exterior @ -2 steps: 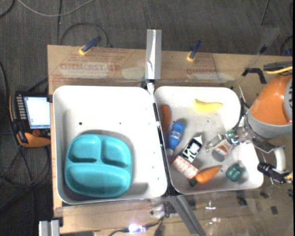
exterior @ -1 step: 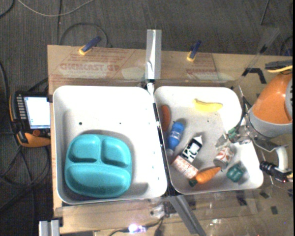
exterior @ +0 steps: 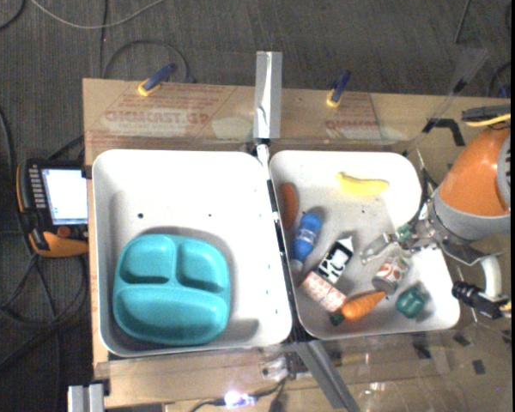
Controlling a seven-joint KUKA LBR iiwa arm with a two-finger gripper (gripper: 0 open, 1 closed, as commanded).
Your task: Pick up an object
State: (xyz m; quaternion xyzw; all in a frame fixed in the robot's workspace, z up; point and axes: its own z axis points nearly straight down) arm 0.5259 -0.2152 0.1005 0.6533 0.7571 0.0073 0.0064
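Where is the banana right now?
The banana lies near the far edge of the right bin, apart from the other items; the blue bottle sits nearer the camera to its left, and the gripper works below it.

You would have found little to read: red print ran across the brown cardboard sheet (exterior: 167, 117) behind the bins, too blurred to spell; the small black-and-white box (exterior: 333, 263) bore white letters, illegible.

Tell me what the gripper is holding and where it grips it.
Cannot be told: the gripper sits low in the right bin near a small can, but nothing shows clearly in its grasp.
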